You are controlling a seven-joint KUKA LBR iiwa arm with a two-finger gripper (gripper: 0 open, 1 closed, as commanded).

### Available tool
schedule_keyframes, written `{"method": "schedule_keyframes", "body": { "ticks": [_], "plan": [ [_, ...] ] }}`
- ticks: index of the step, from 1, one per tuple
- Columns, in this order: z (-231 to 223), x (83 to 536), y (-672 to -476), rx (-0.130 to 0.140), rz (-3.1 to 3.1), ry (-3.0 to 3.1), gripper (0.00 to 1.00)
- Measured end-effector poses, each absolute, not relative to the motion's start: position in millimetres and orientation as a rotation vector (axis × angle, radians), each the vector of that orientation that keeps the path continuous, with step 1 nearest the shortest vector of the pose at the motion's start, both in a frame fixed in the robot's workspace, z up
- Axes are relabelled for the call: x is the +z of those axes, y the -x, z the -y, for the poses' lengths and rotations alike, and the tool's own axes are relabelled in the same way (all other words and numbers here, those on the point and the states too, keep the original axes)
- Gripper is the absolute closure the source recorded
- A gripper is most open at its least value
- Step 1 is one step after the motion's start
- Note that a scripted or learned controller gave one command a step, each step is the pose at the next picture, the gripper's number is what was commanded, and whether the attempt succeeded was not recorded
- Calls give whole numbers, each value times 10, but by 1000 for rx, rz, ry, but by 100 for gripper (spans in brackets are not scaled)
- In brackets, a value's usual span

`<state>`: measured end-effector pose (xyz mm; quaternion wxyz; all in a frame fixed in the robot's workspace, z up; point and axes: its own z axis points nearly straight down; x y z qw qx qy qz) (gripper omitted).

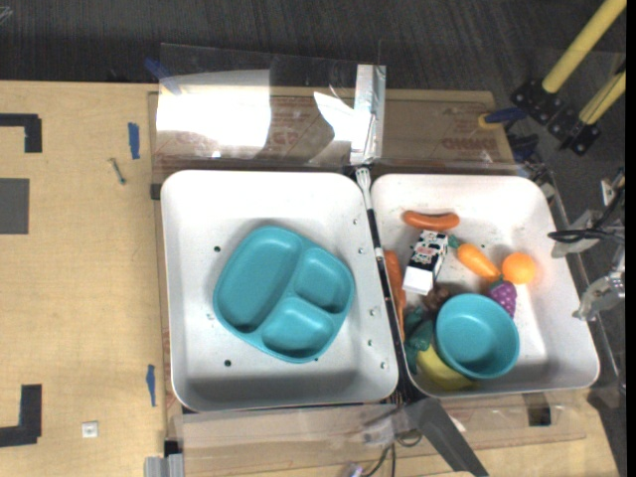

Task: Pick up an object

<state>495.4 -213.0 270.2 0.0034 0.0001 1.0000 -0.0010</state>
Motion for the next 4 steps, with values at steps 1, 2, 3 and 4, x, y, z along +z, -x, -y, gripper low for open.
{"method": "schedule_keyframes", "body": {
  "ticks": [1, 2, 3, 4],
  "plan": [
    [2231, 966, -4803, -1, -3052, 727, 0],
    [1709, 890, -5748, -5, -2977, 959, 0],
    [1702, 1029, -5787, -13, -2965, 955, 100],
    [1701, 1021, -5782, -12, -2967, 956, 0]
  ]
}}
